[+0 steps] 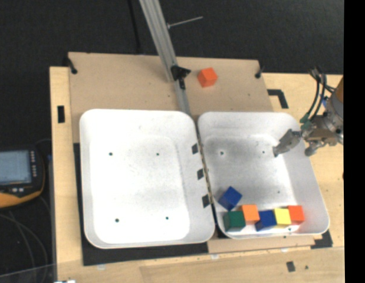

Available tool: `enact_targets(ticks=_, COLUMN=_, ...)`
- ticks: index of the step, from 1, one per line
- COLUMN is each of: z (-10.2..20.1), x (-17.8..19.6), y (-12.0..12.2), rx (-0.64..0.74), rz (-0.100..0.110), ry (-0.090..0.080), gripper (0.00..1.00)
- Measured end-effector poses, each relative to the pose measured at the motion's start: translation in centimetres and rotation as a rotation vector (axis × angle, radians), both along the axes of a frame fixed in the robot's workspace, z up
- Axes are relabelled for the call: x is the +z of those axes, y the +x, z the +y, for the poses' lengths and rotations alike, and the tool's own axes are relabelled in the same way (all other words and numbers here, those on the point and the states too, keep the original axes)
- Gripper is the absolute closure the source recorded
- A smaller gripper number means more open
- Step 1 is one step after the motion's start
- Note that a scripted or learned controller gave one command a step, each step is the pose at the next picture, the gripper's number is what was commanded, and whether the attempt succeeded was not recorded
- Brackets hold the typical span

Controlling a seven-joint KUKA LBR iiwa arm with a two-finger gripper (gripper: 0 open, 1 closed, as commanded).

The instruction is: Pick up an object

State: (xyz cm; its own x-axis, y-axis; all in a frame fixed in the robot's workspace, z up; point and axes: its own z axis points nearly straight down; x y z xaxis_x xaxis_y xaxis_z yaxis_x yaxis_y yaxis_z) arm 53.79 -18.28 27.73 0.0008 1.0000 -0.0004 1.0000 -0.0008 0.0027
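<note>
End effector point(295, 142) at the right edge of the frame, over the upper right of the right bin point(253, 122); its fingers stand apart, released, with nothing between them. The candidate objects lie along the bin's lower wall: a green cube point(234, 220), orange cube point(250, 213), two blue cubes point(230, 197) point(266, 219), a yellow cube point(282, 216) and a red cube point(296, 213). The row is tightly packed, so the upper blue cube, standing slightly apart, probably offers the cleanest grasp. Another orange cube point(207, 77) rests on the surface point(229, 93) above the bins.
</note>
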Motion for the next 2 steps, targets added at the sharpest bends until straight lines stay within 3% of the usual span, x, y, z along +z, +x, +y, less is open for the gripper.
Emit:
enact_targets(ticks=1, z=1.9, x=-2.4, y=4.2, rx=0.005, rz=0.000, ry=-0.002, gripper=0.00)
enact_targets(ticks=2, z=1.9, x=-7.6, y=-2.5, rx=-0.002, rz=0.010, ry=0.001, gripper=0.00)
